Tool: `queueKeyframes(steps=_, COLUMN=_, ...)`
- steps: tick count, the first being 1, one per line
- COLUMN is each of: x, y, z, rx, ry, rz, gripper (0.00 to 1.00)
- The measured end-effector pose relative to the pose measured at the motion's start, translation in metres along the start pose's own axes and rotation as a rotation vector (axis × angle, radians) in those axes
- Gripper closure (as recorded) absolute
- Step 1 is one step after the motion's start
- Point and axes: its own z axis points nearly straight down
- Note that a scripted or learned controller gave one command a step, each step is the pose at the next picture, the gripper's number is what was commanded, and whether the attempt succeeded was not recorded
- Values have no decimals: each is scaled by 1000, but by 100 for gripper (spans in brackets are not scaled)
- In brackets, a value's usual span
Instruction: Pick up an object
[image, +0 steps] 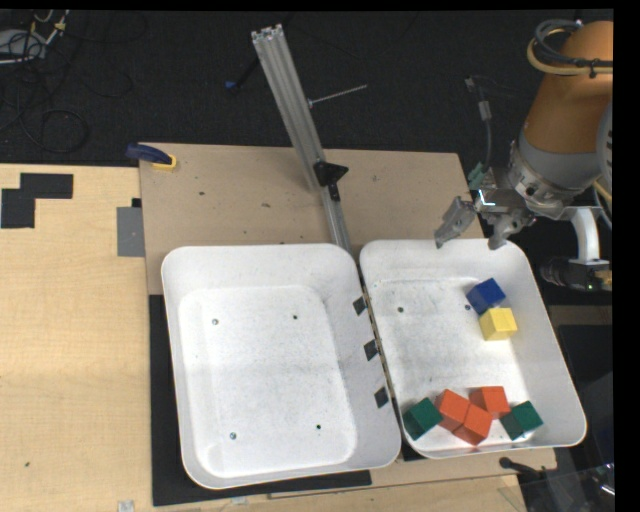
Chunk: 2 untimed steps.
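A grey KUKA arm with an orange band hangs its two-finger gripper (476, 226) over the far rim of the right-hand shallow white plastic bin (545, 330), at about 12 o'clock on that bin. The 2 fingers stand spread apart with nothing between them, a pose that reads as readiness for a descent, not a carry.

The nearest candidates lie just inside the bin at roughly 2 o'clock from its centre: a small blue cube (486, 294) and, touching its near side, a small yellow cube (498, 323). Both sit turned on the floor, their edges diagonal to the bin walls; being cubes, they offer no real long axis, so finger alignment to a pair of flat faces would seem to matter more than direction.

At 6 o'clock along the near wall, 5 more blocks crowd together: a dark green cube (422, 416) at the left end, 3 orange-red cubes (470, 412) bunched in the middle, and a second green cube (521, 419) at the right. Their packing against the wall probably makes them the harder pick.

The left-hand white bin (200, 280) sits alongside, joined by black clips (371, 348). A slanted aluminium rail (296, 118) rises from the brown board at 12 o'clock.
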Motion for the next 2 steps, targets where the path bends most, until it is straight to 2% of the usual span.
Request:
queueKeyframes(steps=1, x=0, y=1, z=-3, rx=-5, ry=-1, rz=-1, gripper=0)
queueKeyframes(steps=2, x=3, y=9, z=46, rx=0, ry=-1, rz=-3, gripper=0)
